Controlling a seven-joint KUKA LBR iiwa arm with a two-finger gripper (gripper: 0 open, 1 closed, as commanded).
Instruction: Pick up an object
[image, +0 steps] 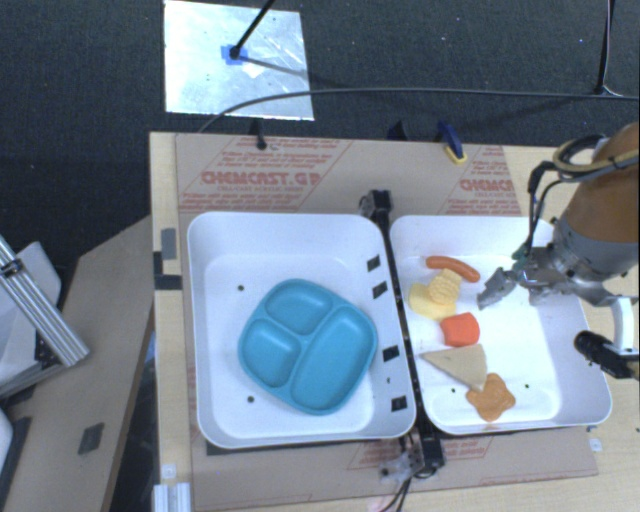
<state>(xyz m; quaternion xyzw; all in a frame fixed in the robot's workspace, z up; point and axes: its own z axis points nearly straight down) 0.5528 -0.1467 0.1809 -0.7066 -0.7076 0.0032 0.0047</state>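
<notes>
From my station, the hand (497, 290) hovered over the right bin (570, 400), its fingers spread and nothing between them, tips aimed toward the left at the cluster of toy food. No object was singled out for me, so I judged the nearest candidates: the red sausage (453, 267) and the yellow piece (436, 297) just under it, with the orange block (460, 328) close below those.

The risk, as I read it, was crowding. The sausage and the yellow piece looked to be touching or nearly so, and fingers closing there might catch both or shove one aside and pinch air. The tan wedge (460, 364) and the brown cookie shape (491, 398) lay flat and thin, so a grip on them could slide off.

The sausage's long axis ran left to right with a slight downward slant toward the right; fingers closing across that axis would suit it best. The wedge pointed its narrow tip to the left. The blue tray (307, 345) sat apart in the left bin (215, 300) on the desk (250, 175).
</notes>
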